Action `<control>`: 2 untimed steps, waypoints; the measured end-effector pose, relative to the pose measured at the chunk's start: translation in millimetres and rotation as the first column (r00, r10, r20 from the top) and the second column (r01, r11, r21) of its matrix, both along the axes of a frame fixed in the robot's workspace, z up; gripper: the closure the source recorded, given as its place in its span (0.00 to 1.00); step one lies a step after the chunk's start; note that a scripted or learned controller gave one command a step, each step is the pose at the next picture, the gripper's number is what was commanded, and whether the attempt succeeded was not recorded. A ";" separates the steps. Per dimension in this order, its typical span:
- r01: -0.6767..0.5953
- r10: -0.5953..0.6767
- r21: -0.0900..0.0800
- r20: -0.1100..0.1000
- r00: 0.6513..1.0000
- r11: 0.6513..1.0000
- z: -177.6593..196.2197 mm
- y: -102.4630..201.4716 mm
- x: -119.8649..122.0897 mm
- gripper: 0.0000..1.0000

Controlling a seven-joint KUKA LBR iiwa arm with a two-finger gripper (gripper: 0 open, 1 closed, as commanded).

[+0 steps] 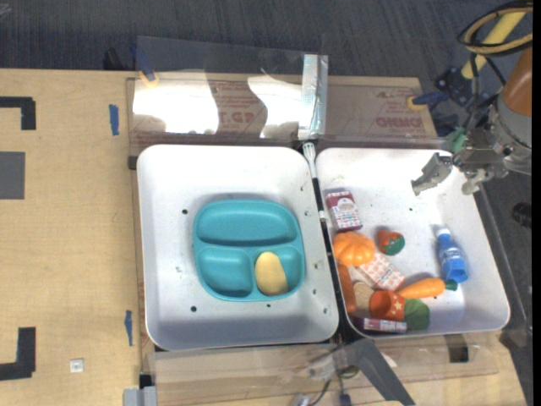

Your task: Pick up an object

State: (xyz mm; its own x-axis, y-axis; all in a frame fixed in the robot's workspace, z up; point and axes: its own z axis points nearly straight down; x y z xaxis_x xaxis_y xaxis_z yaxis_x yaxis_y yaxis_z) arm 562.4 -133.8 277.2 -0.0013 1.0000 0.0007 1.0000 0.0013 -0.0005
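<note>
My gripper [448, 178] hangs over the far right corner of the right bin [397, 172], open, with nothing between its two spread fingers. Below it in the bin lie a blue bottle [451, 256], a carrot [420, 289], a red fruit with a green top [390, 242], an orange pumpkin [352, 248], a maroon carton [342, 210], a pink and white packet [380, 271] and a red and green piece [399, 306]. They crowd the bin's near half, and the gripper touches none of them.
The left bin [161, 227] holds a teal compartment tray [245, 231] with a yellow oval piece [270, 272] in its near right compartment. A clear plastic wall [228, 91] stands behind the bins. Cables [494, 32] hang at the far right.
</note>
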 end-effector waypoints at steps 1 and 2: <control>0.157 -0.157 -0.001 0.001 0.988 0.988 -33.2 -0.9 64.6 0.00; 0.045 -0.045 -0.001 -0.002 0.999 0.999 -99.1 -27.1 -4.9 0.00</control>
